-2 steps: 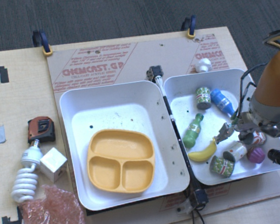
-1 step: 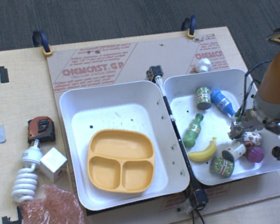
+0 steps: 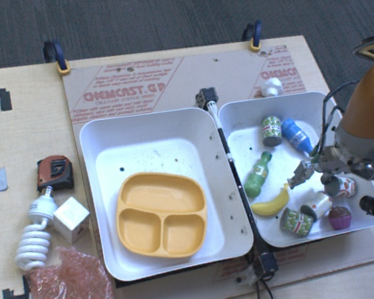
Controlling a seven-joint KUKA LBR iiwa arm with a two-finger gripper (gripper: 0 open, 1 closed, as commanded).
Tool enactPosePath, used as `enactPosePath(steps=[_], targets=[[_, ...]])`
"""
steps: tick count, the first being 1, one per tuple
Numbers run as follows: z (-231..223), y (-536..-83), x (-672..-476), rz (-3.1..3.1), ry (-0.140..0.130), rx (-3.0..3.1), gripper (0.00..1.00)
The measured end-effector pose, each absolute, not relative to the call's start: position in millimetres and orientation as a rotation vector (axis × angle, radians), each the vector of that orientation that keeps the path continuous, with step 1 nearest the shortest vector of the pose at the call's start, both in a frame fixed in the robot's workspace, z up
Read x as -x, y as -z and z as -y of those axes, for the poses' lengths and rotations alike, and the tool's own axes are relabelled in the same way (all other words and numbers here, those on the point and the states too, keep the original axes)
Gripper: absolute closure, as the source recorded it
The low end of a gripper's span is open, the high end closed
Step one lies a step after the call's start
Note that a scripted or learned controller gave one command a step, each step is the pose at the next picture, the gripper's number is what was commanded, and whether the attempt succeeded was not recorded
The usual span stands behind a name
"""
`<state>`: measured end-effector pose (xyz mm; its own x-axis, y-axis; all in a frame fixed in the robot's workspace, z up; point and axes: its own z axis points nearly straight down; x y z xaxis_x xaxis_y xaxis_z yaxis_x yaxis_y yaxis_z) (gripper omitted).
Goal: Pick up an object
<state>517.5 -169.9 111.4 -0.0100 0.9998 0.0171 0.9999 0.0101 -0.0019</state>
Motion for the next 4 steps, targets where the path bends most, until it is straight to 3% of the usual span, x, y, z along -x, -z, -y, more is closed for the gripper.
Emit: enactPosePath(steps=[1,2,3,4], targets=[[125.5,-92.5,-567.9,2.223,0.000,2.221,0.00],[125.8,-102.4,-568.4,2.227,0.000,2.219,1.00],[125.8,-102.4,-568.4,2.227,-0.001,2.219,0.00],[126.3,-112.5,-569.0,2.230,0.000,2.218,1.00]])
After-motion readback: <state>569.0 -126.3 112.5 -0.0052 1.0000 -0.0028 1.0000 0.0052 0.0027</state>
